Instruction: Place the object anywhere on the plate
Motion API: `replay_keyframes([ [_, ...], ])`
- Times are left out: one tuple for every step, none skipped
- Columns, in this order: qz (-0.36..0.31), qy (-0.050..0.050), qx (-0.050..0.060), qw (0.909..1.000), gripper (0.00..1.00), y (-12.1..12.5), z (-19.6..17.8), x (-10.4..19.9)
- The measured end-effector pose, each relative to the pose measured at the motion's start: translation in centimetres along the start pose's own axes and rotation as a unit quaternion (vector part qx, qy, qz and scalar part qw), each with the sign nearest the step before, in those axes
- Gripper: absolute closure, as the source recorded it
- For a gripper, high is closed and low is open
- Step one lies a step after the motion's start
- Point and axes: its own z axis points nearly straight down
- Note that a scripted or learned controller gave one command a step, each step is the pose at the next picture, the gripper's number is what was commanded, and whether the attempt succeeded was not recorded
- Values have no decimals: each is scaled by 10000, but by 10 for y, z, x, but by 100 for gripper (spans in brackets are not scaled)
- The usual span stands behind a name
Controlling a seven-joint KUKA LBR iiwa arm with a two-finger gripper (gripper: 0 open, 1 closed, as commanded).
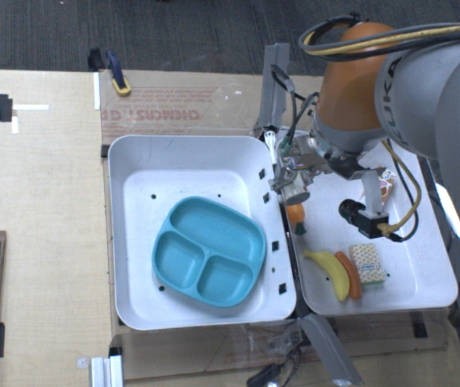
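The gripper hangs over a small orange carrot-like toy just below it; whether it is spread or pinching, I cannot tell. Best to lift straight, then carry left to the blue three-compartment plastic plate, clearing the white bin wall.

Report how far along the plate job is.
Nothing looks placed yet: the blue plate in the left bin carries no object. The end effector sits low over the right bin, just above a small orange item. Banana, sausage and sponge lie nearby. Grasping, transfer and release remain.
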Motion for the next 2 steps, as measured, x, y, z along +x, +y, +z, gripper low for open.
replay_keyframes([
  [-249, -3, 0, 9997, 100, -42, 0, 66],
  [-242, -3, -1, 9997, 0, -42, 0, 66],
])
